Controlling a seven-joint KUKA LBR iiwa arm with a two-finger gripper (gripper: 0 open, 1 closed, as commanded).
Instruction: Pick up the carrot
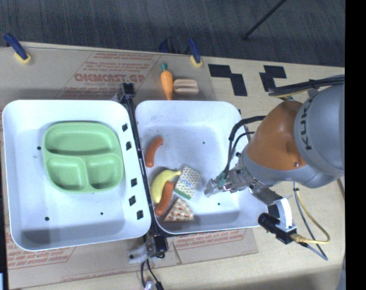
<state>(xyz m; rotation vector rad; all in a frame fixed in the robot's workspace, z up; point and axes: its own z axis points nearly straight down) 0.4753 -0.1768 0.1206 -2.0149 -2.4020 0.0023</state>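
The gripper sits low in the right bin, down at the near side, right beside a patterned green-and-white block. From this angle I cannot tell whether the jaws stand wide or narrow; nothing shows between them.

And the carrot? It's not in the bin at all! It lies out on the tabletop, just past the bin's far rim, with a tan bun right beside it. Its leafy green end points away from the bin and its tip points back toward the rim, so the long axis runs nearly straight up the view.

From the jaws, then, the carrot lies across the whole bin, up and to the left. By my reading, the reach must clear that far rim. Careful, too: two orange pieces, one by the divider and one against the banana, lie much closer and could be mistaken for it.
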